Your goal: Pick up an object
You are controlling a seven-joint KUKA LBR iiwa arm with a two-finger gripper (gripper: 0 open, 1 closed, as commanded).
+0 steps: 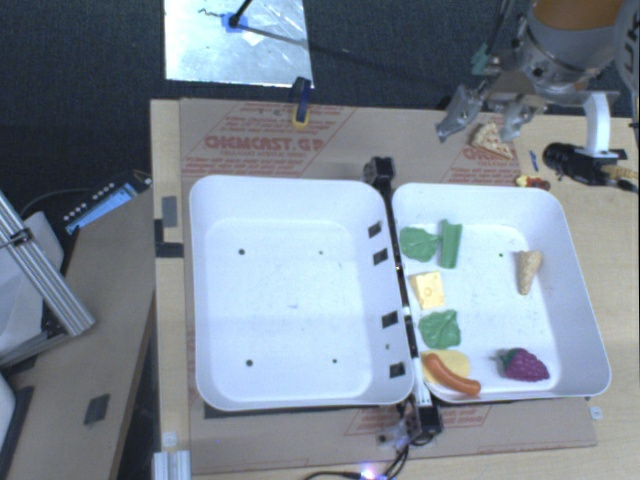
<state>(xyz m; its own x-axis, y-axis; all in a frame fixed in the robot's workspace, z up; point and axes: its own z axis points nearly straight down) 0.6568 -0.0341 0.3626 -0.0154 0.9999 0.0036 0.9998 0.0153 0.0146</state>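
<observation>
Pizza slice [491, 139], tan, seemingly between the raised gripper's [487, 123] fingers

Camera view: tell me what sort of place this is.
Probably a robotics lab's grasping test bench. Two white bins sit side by side on a cardboard-covered bench, one holding toy food such as a plastic grape bunch, and the arm's end effector hangs above them.
</observation>
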